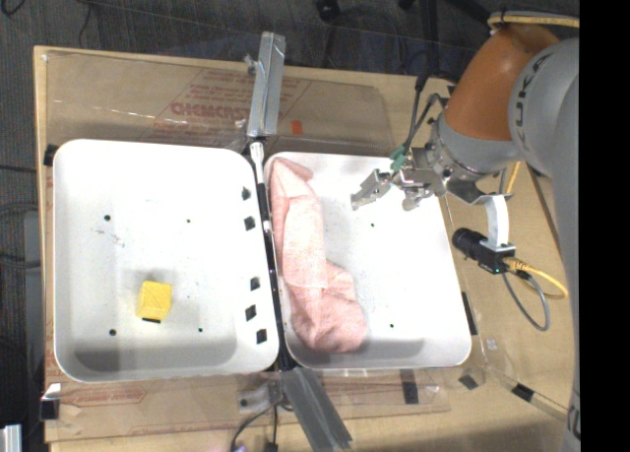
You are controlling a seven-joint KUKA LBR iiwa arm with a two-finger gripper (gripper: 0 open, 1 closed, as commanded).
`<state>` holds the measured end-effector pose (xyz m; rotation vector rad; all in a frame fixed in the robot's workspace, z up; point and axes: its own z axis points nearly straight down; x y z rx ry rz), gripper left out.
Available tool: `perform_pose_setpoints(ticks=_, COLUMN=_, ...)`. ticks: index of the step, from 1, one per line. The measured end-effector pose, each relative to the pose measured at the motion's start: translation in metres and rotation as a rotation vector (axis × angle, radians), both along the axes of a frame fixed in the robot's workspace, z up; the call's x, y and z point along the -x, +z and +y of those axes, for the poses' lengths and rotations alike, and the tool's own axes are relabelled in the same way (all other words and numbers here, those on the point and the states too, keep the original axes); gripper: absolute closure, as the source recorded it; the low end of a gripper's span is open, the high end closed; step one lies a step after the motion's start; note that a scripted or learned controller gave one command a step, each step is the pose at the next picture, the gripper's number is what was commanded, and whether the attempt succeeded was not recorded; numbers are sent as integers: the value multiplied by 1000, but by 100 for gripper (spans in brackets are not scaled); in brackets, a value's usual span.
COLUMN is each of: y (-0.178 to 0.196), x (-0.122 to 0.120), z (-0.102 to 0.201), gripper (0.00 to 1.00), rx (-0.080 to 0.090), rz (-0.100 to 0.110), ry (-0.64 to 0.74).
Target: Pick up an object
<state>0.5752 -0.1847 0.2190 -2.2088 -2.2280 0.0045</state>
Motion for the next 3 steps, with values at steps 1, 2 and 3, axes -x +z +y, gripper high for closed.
perform_pose_setpoints(ticks=1, y=-124, x=-24, z=11, gripper=0, rx=-1, rz=-3, ry=339)
perform_pose_setpoints(ticks=2, y=-113, x=-24, z=11, gripper=100, rx=0, rz=-3, ry=343)
perform_pose_setpoints(ticks=3, y=-41, x=-79, z=33, gripper=100, rx=1, rz=-6, ry=451)
